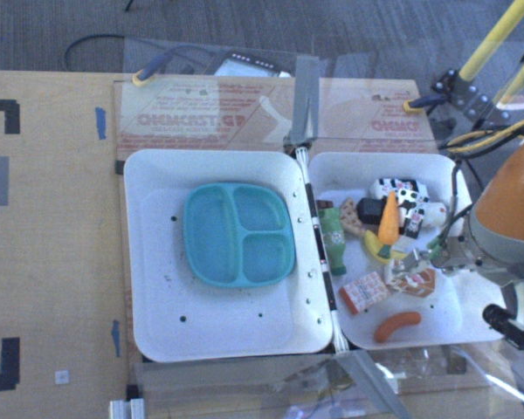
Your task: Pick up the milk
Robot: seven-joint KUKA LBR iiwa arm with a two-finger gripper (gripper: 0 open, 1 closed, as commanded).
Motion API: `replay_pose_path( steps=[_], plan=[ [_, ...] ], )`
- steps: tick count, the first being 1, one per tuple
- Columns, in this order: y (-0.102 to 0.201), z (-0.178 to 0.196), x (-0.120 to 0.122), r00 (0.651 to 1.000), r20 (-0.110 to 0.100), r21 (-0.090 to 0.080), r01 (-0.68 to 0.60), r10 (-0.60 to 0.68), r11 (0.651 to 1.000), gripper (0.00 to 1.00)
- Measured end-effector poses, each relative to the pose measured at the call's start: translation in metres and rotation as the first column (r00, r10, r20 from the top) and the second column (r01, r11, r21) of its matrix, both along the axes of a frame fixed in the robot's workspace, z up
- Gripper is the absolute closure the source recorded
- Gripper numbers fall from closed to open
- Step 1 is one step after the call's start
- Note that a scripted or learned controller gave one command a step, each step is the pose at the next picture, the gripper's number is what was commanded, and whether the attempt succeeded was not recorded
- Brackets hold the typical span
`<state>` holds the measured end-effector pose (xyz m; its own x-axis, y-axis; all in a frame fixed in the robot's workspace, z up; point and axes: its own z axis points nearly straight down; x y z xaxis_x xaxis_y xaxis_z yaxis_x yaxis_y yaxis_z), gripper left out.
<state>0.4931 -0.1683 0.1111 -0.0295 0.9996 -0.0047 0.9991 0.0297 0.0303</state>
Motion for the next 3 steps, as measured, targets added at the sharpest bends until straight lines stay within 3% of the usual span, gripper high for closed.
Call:
replay_pose_path(
  steps=[1, 2, 3],
  plan=[
    [-0.008, 0.015, 0.002, 1.000, 0.015, -0.018, 0.006, -0.006, 1.000, 1.00],
    [0.015, 0.071, -0.013, 0.916, -0.028, 0.002, -0.401, 0.401, 0.916, 1.00],
    [0.072, 0.102, 0.008, 0.445, -0.028, -0.002, -0.895, 0.895, 0.445, 1.00]
  ],
)
